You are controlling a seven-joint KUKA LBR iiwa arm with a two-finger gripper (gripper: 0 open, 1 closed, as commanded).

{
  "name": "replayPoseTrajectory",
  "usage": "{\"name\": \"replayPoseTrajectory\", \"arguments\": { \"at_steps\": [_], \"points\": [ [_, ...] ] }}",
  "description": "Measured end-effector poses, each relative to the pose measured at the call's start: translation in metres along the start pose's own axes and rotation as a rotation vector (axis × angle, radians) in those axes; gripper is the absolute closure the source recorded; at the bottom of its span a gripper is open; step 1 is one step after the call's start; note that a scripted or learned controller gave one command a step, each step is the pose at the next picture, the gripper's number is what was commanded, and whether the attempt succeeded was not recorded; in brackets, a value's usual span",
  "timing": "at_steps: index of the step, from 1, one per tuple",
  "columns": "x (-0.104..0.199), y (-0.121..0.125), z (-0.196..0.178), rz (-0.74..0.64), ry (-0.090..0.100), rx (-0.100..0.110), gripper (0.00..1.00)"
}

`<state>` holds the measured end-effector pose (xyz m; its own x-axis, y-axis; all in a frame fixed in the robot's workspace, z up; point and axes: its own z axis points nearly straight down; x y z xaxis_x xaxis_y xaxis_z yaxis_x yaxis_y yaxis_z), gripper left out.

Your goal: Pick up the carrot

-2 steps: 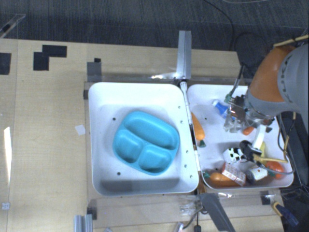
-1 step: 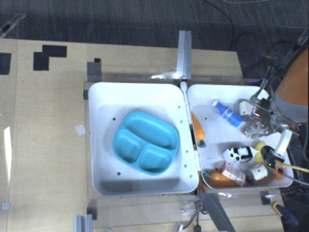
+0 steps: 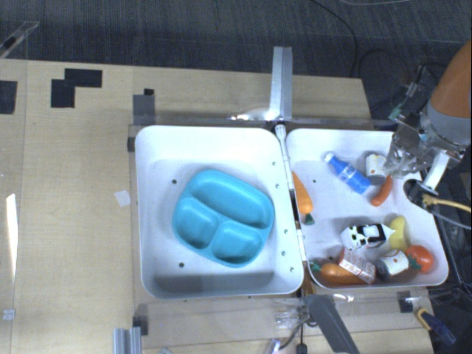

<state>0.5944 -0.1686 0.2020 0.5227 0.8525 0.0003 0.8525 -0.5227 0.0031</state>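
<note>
White bins sit side by side; the right bin has the toys. My carrot lies by its left wall, not picked up yet. My gripper hangs far right; I cannot tell its grip.

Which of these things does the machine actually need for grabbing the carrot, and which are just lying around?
Needed:
carrot, by the right bin's left wall
pincer

Lying around:
blue plate in the left bin
blue tube
toy cow
tomato
</note>
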Motion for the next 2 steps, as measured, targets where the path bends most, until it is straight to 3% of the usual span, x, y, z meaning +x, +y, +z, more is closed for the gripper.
{"name": "replayPoseTrajectory", "arguments": {
  "at_steps": [1,2],
  "points": [
    [0.0015,0.0528,0.0048,0.241,0.000,-0.001,1.00],
    [-0.0019,0.0534,0.0042,0.319,0.000,-0.001,1.00]
  ]
}}
